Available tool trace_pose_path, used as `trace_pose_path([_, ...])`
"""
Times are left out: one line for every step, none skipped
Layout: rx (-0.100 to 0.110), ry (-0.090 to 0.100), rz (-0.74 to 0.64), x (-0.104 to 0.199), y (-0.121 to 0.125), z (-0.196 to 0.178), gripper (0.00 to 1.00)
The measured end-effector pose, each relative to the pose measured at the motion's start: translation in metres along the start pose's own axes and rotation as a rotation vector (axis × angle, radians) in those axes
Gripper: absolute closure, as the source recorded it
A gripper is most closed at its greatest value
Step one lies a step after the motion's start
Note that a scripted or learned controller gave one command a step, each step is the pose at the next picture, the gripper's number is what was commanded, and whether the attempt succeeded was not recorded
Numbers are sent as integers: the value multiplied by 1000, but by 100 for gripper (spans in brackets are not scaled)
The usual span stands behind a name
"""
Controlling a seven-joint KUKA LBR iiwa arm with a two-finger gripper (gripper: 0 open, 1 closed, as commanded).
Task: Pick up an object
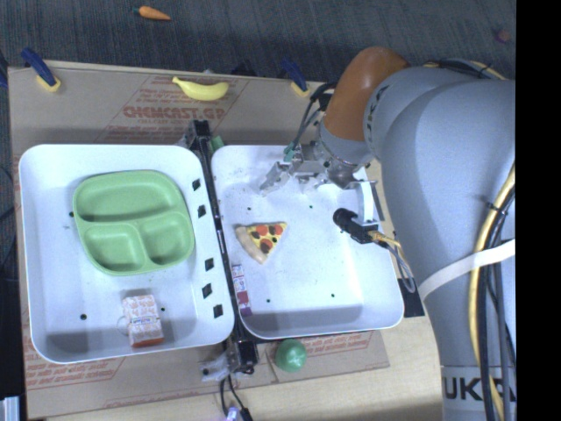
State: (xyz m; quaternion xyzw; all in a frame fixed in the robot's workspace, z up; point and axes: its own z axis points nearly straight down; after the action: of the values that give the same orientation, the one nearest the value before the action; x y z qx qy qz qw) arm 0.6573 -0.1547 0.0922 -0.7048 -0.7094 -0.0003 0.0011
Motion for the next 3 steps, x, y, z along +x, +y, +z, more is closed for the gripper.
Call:
trace_pose_path([2, -1, -3, -1, 0, -11, 100])
trace_pose_path([-1, 0, 0, 101, -28, -101, 100])
trace_pose_path([1, 0, 1, 99, -29, -100, 0])
